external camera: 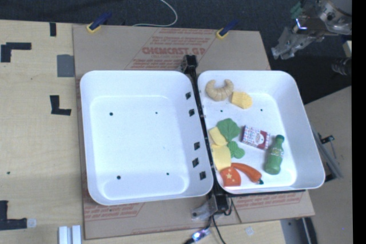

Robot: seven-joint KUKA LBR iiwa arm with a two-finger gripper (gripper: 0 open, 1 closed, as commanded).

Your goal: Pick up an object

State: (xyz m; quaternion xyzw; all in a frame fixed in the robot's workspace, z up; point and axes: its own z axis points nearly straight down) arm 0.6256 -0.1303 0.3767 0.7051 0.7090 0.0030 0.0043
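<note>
Bins sit side by side on a sheet of cardboard (171,48), which lies on a wooden bench (34,123). We look down on them at a slant. The left bin (91,180) is a shallow white tray. The right bin (297,117) holds a cluster of small toy foods.

Near its far edge we see a tan croissant (219,89), with a yellow corn piece (242,100) just beside it. Toward the middle lies a green leafy piece (229,130), touching a pale yellow block (219,148) at the bin's left side. To the right of the leaf sits a small red and white box (254,137), and beside that a green bottle (274,155). At the near edge we see a red strawberry (230,176) next to a red chili pepper (247,171).

The gripper (284,50) hangs at the upper right, outside and well apart from the right bin, over the dark floor. We cannot tell how its jaws stand, and nothing shows between them.
</note>
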